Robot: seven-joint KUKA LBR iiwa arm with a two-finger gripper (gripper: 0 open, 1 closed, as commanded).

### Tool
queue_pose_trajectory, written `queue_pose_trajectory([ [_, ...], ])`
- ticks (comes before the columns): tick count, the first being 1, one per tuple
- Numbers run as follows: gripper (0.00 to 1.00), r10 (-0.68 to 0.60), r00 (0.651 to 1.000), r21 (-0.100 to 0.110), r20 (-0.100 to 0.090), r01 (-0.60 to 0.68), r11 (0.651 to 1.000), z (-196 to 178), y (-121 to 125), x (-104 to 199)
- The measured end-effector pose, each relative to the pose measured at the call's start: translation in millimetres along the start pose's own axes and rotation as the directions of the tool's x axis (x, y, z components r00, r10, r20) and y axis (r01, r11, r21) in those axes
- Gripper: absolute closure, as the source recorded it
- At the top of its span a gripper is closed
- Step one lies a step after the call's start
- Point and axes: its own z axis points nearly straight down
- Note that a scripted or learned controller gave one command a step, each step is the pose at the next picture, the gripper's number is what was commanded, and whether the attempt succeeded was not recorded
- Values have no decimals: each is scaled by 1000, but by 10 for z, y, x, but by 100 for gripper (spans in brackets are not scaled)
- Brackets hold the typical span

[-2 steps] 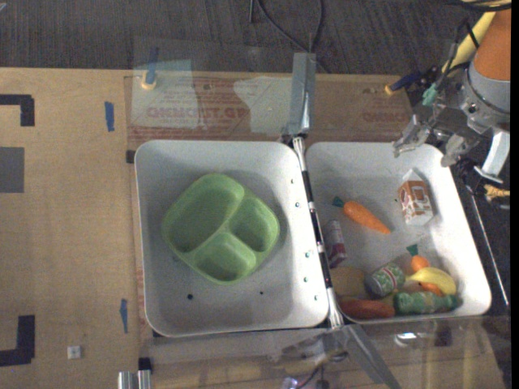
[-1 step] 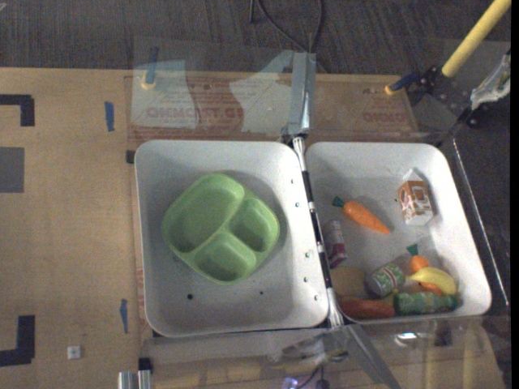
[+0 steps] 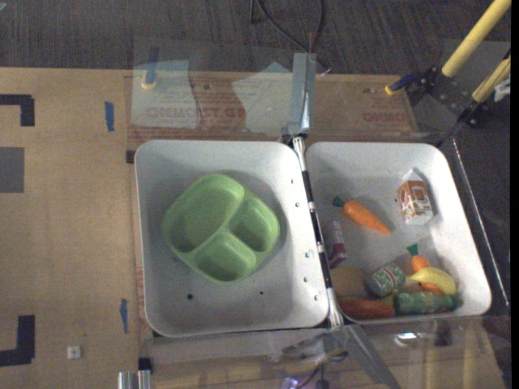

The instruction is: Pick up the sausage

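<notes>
Two shallow white plastic bins (image 3: 154,217) on a tan cardboard-brown table (image 3: 65,241) marked with black corner shapes and small blue tape strips. In the left bin, a lime-green three-compartment plastic plate (image 3: 220,227). In the right bin, an orange toy carrot with a green top (image 3: 362,214), a white-and-orange carton (image 3: 414,200), a yellow toy banana (image 3: 435,279), a reddish-orange sausage (image 3: 369,307) and a green-labelled can (image 3: 386,279).

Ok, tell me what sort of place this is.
Probably a robot lab bench: two white bins side by side, toy food like a carrot, and tape marks on the board.
</notes>
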Motion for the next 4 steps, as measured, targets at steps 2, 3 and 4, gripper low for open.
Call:
queue_pose_trajectory([
  [2, 100, 173, 985, 1, 0, -173, 985, -1, -540, 852],
  [3, 100, 35, 999, 3, 2, -35, 999, -2, -358, 323],
  [4, 100, -15, 1000, 1, 0, 15, 1000, 204, 386, 346],
])
